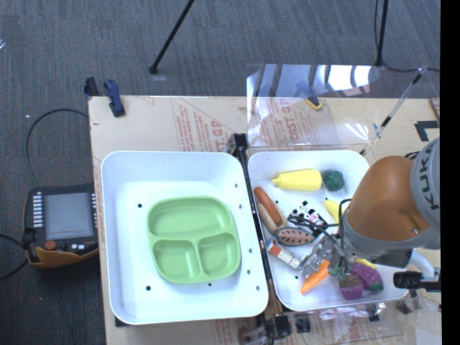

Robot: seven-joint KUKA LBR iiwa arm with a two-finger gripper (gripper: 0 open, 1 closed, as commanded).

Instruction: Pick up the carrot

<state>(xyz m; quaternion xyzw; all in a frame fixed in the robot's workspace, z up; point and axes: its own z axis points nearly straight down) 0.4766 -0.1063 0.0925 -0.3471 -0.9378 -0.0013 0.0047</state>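
The orange carrot lies slanted on the floor of the right bin, near its front edge. My gripper hangs just over the carrot's upper end, under the orange wrist band. The arm covers the bin's right side. The wrist hides how the gripper meets the carrot, and the carrot seems to rest on the bin floor.
Around the carrot are purple grapes, a small red, white and blue tube, a brown oval toy, a hot dog, a cow toy, a yellow bottle and broccoli. A green divided plate lies in the left bin.
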